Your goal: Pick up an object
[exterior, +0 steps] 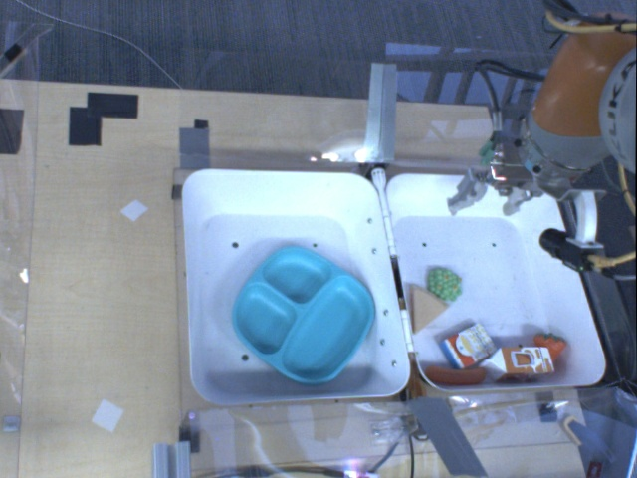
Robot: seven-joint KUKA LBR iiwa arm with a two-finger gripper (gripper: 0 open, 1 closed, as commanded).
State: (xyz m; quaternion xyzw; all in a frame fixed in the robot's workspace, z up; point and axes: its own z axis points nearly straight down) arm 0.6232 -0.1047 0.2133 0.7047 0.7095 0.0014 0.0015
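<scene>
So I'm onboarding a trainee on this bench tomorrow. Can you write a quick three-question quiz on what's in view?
1. True or false: the blue plate lies in the left bin.
2. Which sits nearest the bin divider? A) green toy B) small carton C) tan wedge
3. The gripper hangs over the far end of which bin?

Key: 1 true; 2 C; 3 the right bin.
</scene>
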